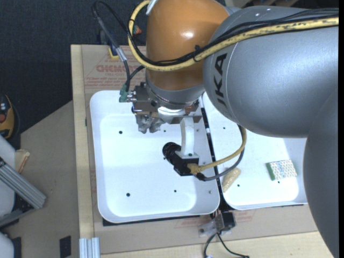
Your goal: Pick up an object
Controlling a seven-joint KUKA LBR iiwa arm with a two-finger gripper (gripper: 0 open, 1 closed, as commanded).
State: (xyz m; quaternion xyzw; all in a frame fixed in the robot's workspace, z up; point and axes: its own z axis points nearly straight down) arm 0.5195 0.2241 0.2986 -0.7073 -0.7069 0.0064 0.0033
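Arm [269, 63] reaches over the left bin [123, 198], its end effector [148, 123] low over the bin's far side; I cannot tell its state. A small green-and-white patterned object [281, 169] lies in the right bin [263, 198], well apart from it.

Lighting is bright and even, from overhead. Glare marks the orange band [180, 34] with a white highlight, and the grey arm [279, 69] carries a soft sheen. The left bin [115, 160] is near overexposed, with faint shadow under the wrist. Focus is sharp; background stays dark.
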